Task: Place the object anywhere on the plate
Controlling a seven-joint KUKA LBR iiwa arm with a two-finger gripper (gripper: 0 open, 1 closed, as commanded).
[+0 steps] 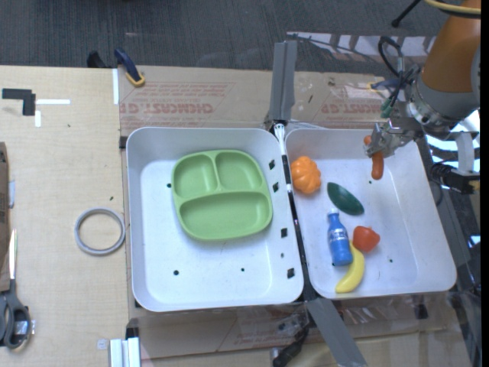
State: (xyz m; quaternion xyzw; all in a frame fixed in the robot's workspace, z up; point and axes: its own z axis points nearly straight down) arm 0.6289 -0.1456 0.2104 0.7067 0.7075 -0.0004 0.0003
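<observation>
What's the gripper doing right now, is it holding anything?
Gripper: closed on a small orange carrot, raised above the right bin.

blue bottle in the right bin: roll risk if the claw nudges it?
The blue bottle lies on its side and looks round, so it probably rolls sideways. The banana touching its lower end may block it a little. Its surface looks smooth, perhaps slippery.

Even, bright overhead light; the white bins [153, 228] glare mildly. Soft short shadows fall under objects left of the gripper [380, 150]. Detail is slightly soft throughout, grainy toward the dark floor [229, 14].
</observation>
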